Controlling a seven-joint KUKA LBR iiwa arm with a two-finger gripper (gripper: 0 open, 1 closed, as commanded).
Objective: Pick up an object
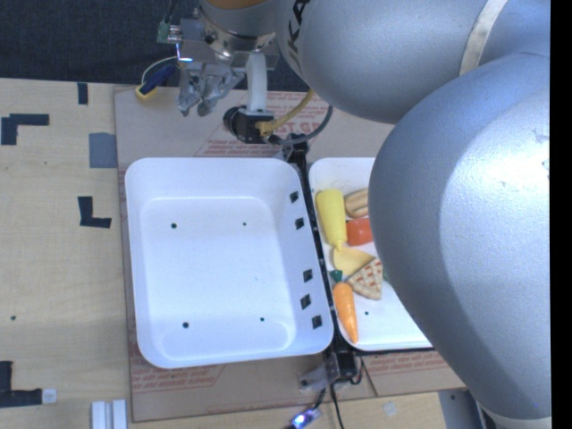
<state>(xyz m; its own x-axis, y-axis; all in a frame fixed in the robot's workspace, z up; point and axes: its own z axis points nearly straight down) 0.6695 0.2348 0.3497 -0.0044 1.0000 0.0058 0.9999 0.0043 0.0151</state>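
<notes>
Glossy white plastic bins [214,266] on matt wood bench [54,266], smooth grey arm [474,231].

The left bin [214,257] is sitting wide open, so there's loads of room to drop in there. The right bin [393,333] is looking tight: the big grey arm [465,222] is hanging over most of it, and the corn [331,215], carrot [345,309] and waffle piece [366,281] are crowding its left wall.
</notes>
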